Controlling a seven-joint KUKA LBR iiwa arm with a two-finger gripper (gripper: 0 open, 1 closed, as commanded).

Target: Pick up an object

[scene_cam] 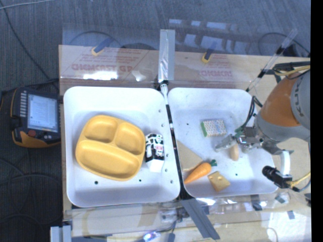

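Observation:
The right bin holds a green-edged scrub sponge, a small tan piece, an orange carrot with a green top, and a tan cracker-like block. My gripper reaches in from the right and hovers low over the bin's middle, right beside the tan piece and just below the sponge. Nothing shows between its fingers. In the left bin lie a yellow divided plate and a small black-and-white cow-patterned cup.
A teach pendant sits left of the bins. Clear plastic walls rise behind them, and cables hang at the right near the arm.

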